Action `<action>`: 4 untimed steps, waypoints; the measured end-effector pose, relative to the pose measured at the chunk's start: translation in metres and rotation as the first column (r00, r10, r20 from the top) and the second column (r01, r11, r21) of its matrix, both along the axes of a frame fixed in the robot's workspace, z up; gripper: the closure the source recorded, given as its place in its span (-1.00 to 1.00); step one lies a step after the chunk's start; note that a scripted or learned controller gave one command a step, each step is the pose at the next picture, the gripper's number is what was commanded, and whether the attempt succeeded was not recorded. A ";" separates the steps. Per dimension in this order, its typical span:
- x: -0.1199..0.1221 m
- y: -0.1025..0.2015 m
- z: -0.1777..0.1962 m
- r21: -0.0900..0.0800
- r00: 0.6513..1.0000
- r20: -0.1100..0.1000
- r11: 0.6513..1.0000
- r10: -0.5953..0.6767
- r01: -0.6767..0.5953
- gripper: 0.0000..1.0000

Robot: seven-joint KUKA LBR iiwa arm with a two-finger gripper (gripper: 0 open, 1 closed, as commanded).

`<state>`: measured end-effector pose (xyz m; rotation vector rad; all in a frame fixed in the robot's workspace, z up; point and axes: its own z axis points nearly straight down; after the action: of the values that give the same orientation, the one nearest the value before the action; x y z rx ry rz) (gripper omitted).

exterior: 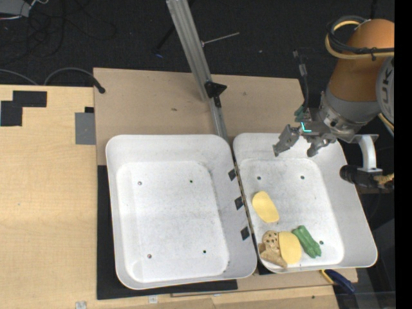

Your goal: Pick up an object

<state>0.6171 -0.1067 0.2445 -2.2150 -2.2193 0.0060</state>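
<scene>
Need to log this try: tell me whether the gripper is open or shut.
Open. The gripper hangs over the right bin's far edge, its two fingers spread apart with nothing between them.

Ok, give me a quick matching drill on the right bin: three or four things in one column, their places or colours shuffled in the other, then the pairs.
Things:
1. pincer
2. yellow lump
3. green piece
4. tan spotted piece

Places or colours:
A. near the right bin's front edge, rightmost of the cluster
B. at the bin's front left corner, against its wall
C. over the bin's far end, fingers apart, nothing between them
D. alone near the bin's left wall, about midway

Pairs: 1-C, 2-D, 3-A, 4-B
</scene>
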 end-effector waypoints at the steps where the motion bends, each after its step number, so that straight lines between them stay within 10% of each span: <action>1: 0.001 -0.001 0.002 -0.001 1.000 0.004 1.000 -0.001 0.001 -1.00; 4: -0.004 -0.008 -0.154 -0.002 1.000 0.006 1.000 -0.003 0.003 -1.00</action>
<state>0.6135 -0.1144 0.0905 -2.2221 -2.2201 0.0018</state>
